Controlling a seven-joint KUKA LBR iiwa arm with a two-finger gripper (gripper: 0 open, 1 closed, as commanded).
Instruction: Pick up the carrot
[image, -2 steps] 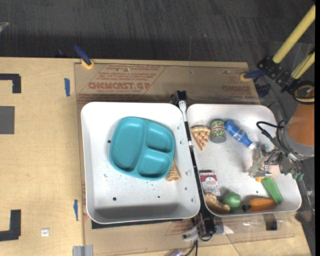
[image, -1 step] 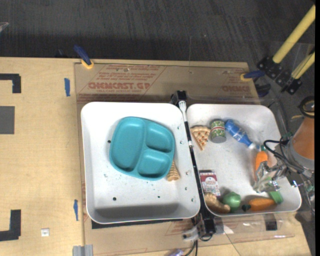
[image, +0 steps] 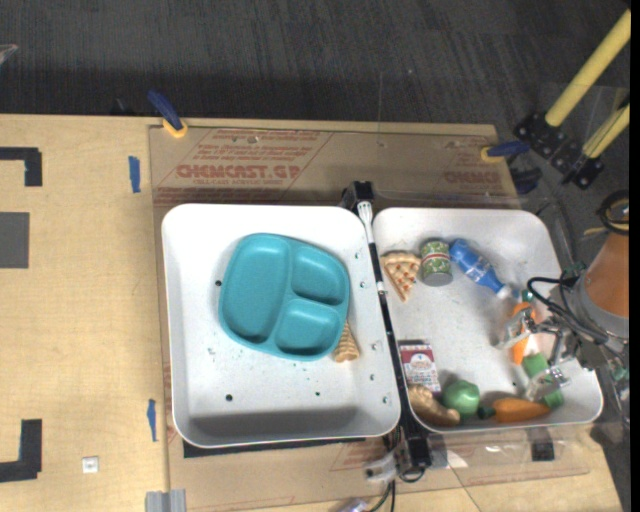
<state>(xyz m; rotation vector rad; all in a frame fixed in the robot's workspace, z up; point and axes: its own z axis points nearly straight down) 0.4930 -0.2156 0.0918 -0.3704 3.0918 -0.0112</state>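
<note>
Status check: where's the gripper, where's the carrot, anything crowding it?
Gripper low over right bin, near corner. Carrot flat against near wall, not held. Green ball just left of it.

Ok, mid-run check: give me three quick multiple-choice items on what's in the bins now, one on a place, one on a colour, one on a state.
1. Where does the carrot lie?
A. in the right bin, near its front edge
B. on the divided plate
C. on the bench

2. What colour is the divided plate?
A. red
B. teal blue
C. yellow

3. How does the small can stand?
A. crushed flat
B. upright
C. on the plate

Answers: 1 A, the carrot rests beside the green round item at the front wall. 2 B, the plate is teal throughout. 3 B, its round top faces up.
</note>
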